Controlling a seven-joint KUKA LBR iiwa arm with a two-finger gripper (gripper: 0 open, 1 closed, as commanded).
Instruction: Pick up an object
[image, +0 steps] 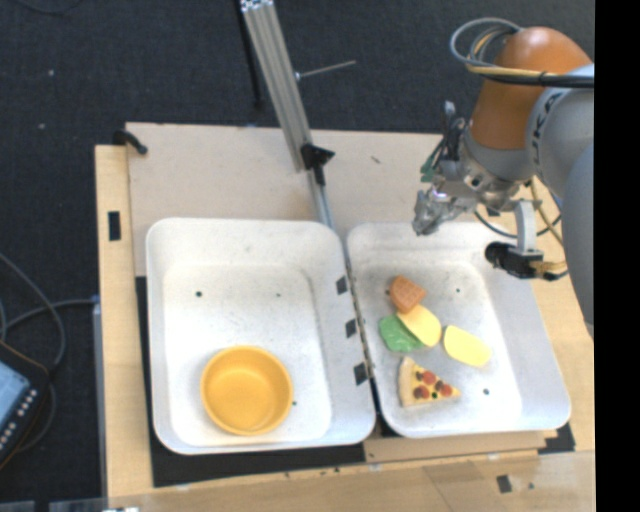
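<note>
The pincer (432, 222) hangs over the far rim of the right bin (540, 390); its tips are small and blurred, so whether it is open or closed cannot be told. The arm (520, 100) is cut off at the right. The toy foods lie nearer the camera, well apart from the pincer: a brown waffle-like piece (406, 293), a green piece (397, 335) partly under a yellow piece (422, 324), another yellow piece (467, 347), and a pizza slice (424, 384). A yellow bowl (246, 389) sits in the left bin (190, 260).
</note>
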